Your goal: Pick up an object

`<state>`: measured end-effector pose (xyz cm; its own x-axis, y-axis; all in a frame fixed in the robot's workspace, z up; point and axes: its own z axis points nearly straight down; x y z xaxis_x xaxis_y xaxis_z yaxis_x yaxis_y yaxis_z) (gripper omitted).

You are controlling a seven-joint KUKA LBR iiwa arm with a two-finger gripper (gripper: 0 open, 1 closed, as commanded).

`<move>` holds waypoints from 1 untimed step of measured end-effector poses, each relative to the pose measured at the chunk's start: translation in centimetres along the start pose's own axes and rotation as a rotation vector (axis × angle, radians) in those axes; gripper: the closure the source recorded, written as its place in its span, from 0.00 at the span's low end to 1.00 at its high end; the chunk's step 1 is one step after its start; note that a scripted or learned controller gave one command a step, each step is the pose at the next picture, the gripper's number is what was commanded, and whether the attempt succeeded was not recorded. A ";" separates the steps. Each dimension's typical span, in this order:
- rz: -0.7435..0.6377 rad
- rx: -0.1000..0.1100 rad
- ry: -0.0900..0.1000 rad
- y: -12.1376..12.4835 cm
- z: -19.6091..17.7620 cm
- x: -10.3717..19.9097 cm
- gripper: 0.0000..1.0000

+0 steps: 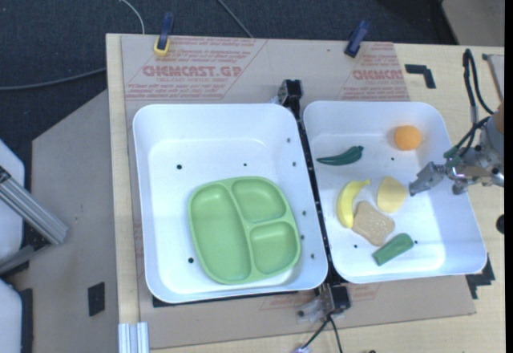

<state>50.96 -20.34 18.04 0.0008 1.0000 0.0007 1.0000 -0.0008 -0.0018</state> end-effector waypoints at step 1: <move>0.000 0.005 0.002 0.2 6.3 -0.1 0.00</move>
<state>51.11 -20.39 11.71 0.0009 1.0000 0.0032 1.0000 -0.0009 -0.0063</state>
